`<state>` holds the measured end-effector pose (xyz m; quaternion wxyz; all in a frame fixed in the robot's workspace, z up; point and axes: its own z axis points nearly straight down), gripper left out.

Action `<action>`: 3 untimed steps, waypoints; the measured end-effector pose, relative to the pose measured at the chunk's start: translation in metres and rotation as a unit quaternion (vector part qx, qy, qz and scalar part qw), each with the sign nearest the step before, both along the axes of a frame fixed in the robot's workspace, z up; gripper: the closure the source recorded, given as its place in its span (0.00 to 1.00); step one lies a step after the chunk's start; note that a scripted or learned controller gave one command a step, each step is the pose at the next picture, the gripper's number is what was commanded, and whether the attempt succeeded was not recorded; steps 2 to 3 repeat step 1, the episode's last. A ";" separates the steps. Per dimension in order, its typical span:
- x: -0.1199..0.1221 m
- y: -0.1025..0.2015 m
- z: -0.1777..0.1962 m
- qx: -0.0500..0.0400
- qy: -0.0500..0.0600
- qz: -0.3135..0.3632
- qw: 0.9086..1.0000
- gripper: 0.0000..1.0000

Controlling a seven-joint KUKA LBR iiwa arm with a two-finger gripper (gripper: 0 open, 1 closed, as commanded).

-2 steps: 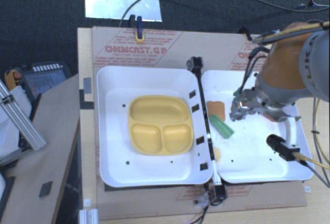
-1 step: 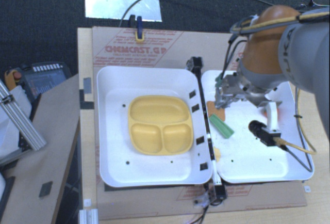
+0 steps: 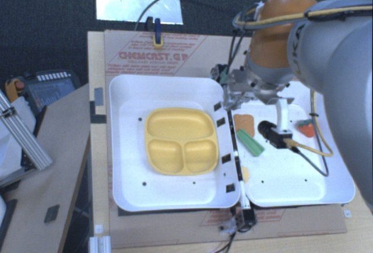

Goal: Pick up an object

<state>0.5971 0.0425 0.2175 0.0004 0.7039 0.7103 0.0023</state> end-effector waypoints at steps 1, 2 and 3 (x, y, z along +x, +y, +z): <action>0.028 0.045 0.003 0.000 0.000 0.000 1.000 1.00; 0.028 0.045 0.003 0.000 0.000 0.000 1.000 1.00; 0.028 0.045 0.003 0.000 0.000 0.000 1.000 1.00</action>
